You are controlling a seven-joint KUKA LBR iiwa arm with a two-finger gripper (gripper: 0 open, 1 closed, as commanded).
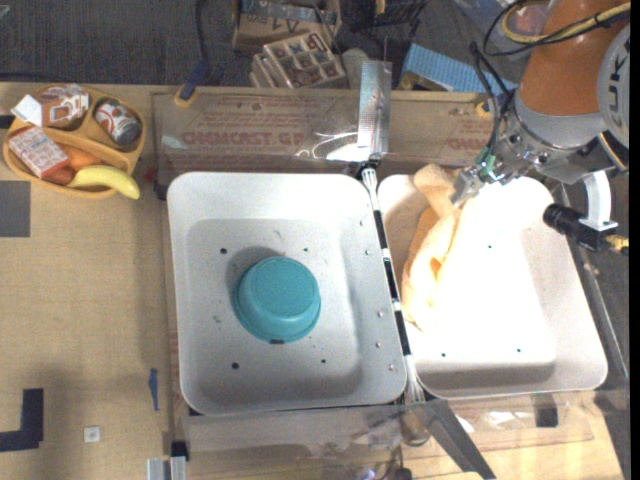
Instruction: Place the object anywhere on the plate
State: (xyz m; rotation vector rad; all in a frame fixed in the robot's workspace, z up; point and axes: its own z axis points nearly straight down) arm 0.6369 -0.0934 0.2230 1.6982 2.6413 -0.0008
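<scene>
A teal round plate (278, 298) lies in the middle of the left bin (200, 218). A pale yellow, soft cloth-like object (432, 258) is in the right bin (540, 358), along its left side. It is drawn up into a long strip from the bin floor toward the back. My gripper (468, 186) is at the strip's upper end, near the right bin's back left corner, shut on the object's top edge. The grey arm with its orange band (570, 58) comes in from the upper right.
A ridge with a metal strip (385, 258) separates the two bins. A cardboard wall (260, 133) runs behind them. An orange tray (70, 148) with a banana and food items sits on the bench at far left. Cables and clutter lie beyond the bench.
</scene>
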